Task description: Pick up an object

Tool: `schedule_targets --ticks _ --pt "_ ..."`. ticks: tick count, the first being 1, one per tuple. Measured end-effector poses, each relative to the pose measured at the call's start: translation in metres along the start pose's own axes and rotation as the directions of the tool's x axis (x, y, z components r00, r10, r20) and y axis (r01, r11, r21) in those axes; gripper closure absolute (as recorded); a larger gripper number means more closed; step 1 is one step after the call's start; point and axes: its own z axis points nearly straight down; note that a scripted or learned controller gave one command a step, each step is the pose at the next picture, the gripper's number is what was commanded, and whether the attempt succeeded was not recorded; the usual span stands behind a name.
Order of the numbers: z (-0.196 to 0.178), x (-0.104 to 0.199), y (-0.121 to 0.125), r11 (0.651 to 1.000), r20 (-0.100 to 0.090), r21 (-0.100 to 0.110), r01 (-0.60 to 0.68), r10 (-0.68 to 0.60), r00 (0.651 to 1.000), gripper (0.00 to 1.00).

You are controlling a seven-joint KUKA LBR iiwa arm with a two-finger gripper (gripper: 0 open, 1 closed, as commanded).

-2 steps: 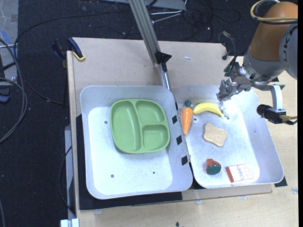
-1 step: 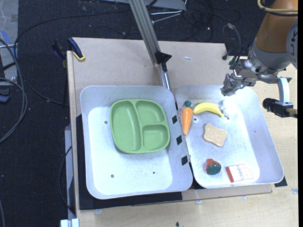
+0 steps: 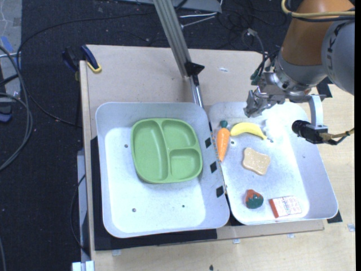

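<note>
A: Quick pass. Where's the arm?

B: It comes in from the right, with the orange band (image 3: 316, 21) at top right. The gripper (image 3: 255, 107) hangs over the far edge of the right bin (image 3: 316, 179), just above the banana (image 3: 249, 130).

A: Fingers?

B: Too blurry and dark; can't tell how wide they are. Nothing visibly sits between them, so I'm not calling a grasp.

A: Objects in that bin?

B: The banana lies flat near the far left part of the bin. The carrot (image 3: 223, 143) is just left of it, along the bin's left wall, green top pointing away. The toast slice (image 3: 256, 161) is in the middle, apart from the banana. A small red and green fruit (image 3: 254, 199), maybe a strawberry, is toward the near side. A red and white box (image 3: 288, 206) lies just right of that fruit, near the front edge.

A: Left bin?

B: The left bin (image 3: 118, 208) holds a green divided plate (image 3: 167, 150), three compartments, flat, toward the far half.

A: Anything else?

B: A grey pole (image 3: 172, 24) slants down to the gap between the bins. Black clips (image 3: 215, 157) sit along the seam.
</note>
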Motion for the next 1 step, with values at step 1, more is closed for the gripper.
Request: schedule_targets --ticks 1 --pt "0.0055 0.0438 -0.0189 1.0 0.0 0.002 -0.001 0.001 1.0 1.0"
